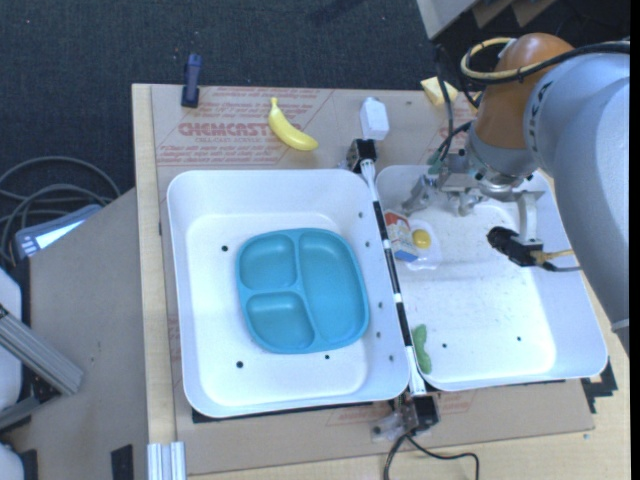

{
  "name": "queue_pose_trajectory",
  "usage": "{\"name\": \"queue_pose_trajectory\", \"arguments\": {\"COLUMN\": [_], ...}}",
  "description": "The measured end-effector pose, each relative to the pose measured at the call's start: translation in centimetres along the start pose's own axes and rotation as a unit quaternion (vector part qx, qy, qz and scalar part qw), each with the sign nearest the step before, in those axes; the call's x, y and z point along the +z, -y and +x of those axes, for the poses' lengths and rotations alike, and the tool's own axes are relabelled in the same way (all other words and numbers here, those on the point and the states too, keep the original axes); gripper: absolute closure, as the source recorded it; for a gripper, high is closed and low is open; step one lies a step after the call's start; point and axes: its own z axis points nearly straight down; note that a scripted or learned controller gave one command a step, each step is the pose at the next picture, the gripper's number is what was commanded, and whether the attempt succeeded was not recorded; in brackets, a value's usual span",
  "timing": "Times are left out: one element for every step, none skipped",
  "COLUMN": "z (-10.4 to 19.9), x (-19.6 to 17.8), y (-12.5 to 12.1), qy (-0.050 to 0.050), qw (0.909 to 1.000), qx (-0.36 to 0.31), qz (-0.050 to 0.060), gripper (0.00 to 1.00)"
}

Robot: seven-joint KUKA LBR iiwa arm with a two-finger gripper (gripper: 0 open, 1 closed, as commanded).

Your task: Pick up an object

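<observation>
Seemingly, hand (447, 190) hovers just beside small packet (412, 240).

Red printed lettering runs across the flat brown cardboard sheet (230, 128) lying under the two bins, at its far edge. The large line seems to read "CHEMCAST", partly covered by a yellow toy banana (290, 129). The smaller red lines above and below it are too fine to read.
</observation>
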Motion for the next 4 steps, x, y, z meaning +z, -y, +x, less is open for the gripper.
{"name": "queue_pose_trajectory", "arguments": {"z": [1.0, 1.3, 1.3, 1.3], "x": [0.1, 0.1, -1.0, -1.0], "y": [4.3, 2.3, 2.2, 2.3], "qy": [-0.001, 0.0, 0.0, 0.0], "qw": [1.0, 1.0, 1.0, 1.0], "qx": [0.0, 0.0, 0.0, 0.0], "qz": [0.002, 0.0, -0.001, -0.001], "gripper": [0.0, 0.0, 1.0, 0.0]}}
